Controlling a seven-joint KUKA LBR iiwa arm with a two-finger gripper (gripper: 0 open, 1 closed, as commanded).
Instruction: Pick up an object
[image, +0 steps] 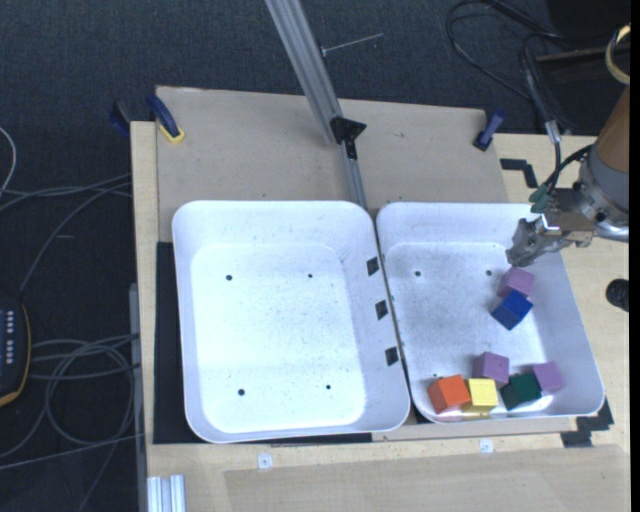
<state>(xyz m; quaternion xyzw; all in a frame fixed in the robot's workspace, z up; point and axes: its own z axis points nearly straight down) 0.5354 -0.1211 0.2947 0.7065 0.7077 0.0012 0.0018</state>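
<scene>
Over the right bin (575, 330) the tool (524, 250) hangs just above a purple block (519, 279) and a blue block (511, 310); how it is set, I cannot tell.

1. The arm (612, 170), seen beside the right bin (585, 330), has a rounded grey wrist section.
2. Black cables (548, 140) run along it.
3. The gripper (524, 243) is pale grey metal, blocky, with short fingers.
</scene>
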